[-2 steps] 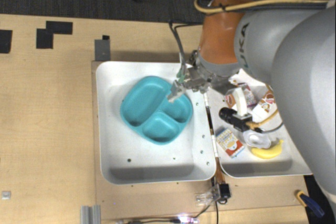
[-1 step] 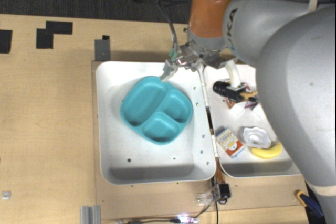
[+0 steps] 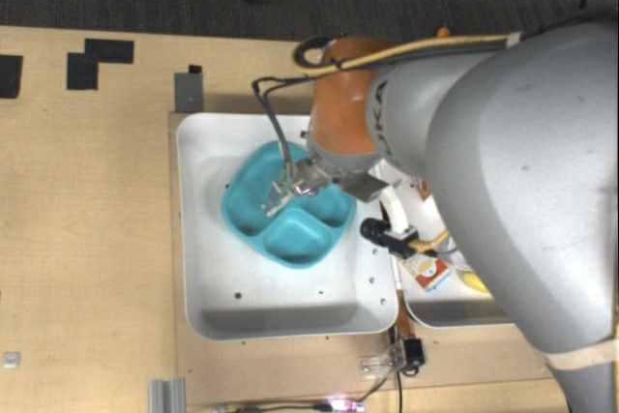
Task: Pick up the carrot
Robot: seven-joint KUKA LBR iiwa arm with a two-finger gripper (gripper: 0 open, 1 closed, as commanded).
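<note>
No readable text, numbers or brands anywhere; small carton point(image 3: 431, 272) in the right bin has coloured print, too blurred to read.

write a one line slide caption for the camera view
Pincer poised over a blue divided dish in the left bin.

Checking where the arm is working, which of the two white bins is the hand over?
The left bin, the one holding the blue divided dish. The hand hangs over that dish.
</note>
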